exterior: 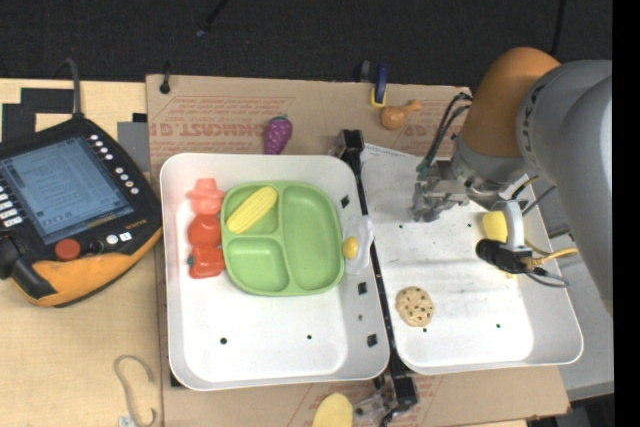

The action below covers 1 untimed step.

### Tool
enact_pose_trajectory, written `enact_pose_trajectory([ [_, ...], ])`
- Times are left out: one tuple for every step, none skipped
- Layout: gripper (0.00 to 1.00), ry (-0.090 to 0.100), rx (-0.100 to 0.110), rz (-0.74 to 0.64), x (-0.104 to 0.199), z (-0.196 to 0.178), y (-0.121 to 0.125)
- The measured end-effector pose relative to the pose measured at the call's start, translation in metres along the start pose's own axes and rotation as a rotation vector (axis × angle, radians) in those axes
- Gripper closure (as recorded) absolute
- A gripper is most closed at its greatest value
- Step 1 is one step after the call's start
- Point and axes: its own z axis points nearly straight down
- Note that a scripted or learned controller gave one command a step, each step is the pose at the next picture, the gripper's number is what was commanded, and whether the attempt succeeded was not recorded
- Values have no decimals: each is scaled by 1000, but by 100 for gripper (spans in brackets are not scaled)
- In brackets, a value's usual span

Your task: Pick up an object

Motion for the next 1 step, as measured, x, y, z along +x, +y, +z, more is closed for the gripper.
enact_pose_trajectory([
  [100,-1,-3,7,-1,-42,-1],
])
